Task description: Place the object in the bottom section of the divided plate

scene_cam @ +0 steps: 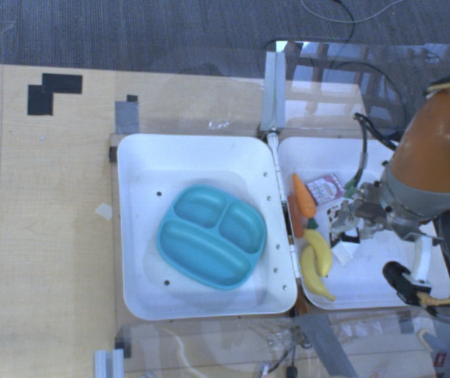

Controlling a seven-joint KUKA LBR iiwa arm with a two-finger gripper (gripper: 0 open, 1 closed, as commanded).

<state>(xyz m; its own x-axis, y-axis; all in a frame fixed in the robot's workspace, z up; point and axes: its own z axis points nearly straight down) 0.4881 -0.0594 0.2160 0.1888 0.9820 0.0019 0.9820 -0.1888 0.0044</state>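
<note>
A pale wooden bench (44,235) with black tape marks, grey carpet beyond its far edge, carries two white bins side by side. The arm (437,152) leans in from the right over the right bin (367,286), its gripper (344,225) low beside a banana (317,261), a carrot (302,197) and a small packet (324,188); whether the claw is open or closed cannot be told. The blue divided plate (212,236) lies in the left bin (142,211).

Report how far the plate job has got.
Done: nothing yet by the look of it; no item lies on the blue divided plate in the left bin. In hand: the gripper sits low in the right bin beside the banana and carrot. Left: grasping an object, carrying it across, and setting it in the plate's bottom section.
</note>
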